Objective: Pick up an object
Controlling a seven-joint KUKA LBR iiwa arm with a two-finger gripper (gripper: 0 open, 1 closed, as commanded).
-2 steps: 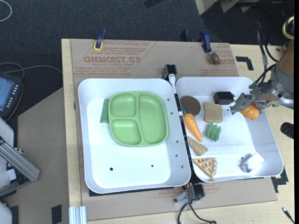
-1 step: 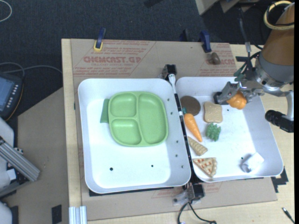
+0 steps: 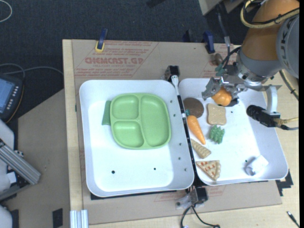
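One orange fruit (image 3: 222,98) sits between the jaws of our gripper (image 3: 221,92), approx 12 o'clock in the right bin (image 3: 270,146); jaws look clenched on it. Grasp step; next we need a straight lift w/o slipping.

Arm (image 3: 273,30) enters at far right. Upper segment rounded, glossy orange, bulbous. Below it, grey metallic collar, cylindrical, smooth finish. Yellow cable loops over top of orange section; thinner dark cables run down left side of collar toward wrist. Wrist plate pale grey, stepped. Gripper (image 3: 222,90) small, silver-grey metal, angular brackets, small dark fittings; small green spot near its top. Further grey curved housing at right edge of scene. No legible markings or labels on any part.
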